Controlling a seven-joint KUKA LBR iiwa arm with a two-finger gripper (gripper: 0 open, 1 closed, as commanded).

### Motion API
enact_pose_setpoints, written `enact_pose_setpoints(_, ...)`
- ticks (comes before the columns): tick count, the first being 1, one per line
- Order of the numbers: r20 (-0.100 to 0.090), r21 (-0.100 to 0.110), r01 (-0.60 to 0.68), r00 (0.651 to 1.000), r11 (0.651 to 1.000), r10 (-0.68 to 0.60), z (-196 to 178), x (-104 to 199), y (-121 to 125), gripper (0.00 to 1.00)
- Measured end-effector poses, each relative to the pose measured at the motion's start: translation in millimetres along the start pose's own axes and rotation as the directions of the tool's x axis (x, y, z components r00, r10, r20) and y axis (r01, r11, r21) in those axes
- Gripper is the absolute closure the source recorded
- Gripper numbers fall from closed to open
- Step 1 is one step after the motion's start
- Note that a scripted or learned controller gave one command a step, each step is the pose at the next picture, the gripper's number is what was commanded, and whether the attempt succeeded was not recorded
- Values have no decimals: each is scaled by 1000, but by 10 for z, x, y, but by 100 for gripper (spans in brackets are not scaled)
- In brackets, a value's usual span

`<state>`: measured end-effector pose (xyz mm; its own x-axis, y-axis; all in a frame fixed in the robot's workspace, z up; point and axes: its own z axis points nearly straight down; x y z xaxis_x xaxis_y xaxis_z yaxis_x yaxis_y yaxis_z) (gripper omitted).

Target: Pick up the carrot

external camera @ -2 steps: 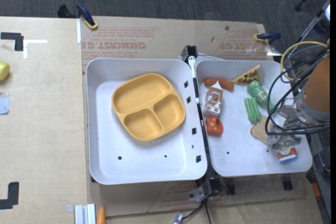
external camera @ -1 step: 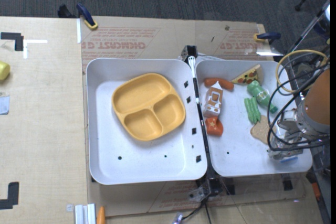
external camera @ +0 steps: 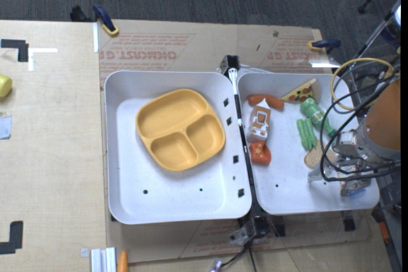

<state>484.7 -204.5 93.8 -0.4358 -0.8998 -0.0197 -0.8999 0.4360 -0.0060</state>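
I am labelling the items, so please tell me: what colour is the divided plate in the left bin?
The plate is yellow-orange, seen clearly in the camera view.

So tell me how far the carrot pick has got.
Nothing looks done yet: the carrot lies in the right bin, near its top left corner, above the small carton and beside the pizza slice. In hand: the arm sits over the bin's right edge, apart from the carrot. Left to do: reach across to the carrot, grasp it and lift it.
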Motion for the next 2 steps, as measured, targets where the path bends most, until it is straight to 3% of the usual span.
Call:
enact_pose_setpoints(1, 7, -12, 392, 920, 920, -392, 20, 4, 33, 0)
enact_pose_setpoints(2, -6, -15, 700, 714, 714, -700, -227, -440, 272, 0)
